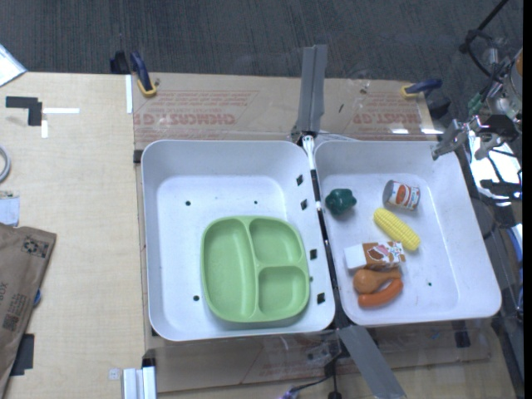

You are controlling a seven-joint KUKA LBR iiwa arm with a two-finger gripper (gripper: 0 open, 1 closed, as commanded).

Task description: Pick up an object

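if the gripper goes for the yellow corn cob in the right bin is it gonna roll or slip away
The corn cob looks rounded and elongated, so a sideways nudge would probably roll it. It lies apart from the other items on the bin floor, so nothing would stop it. Its surface looks smooth and plastic, so fingers may slip unless they close across its width.

The scene is viewed from one fixed camera set above the bench (75, 189), angled down at a slant — not straight overhead. Both white bins — the left bin (166, 248) and the right bin (465, 264) — are taken in whole, from moderate height, with dark floor (249, 15) at the far side.
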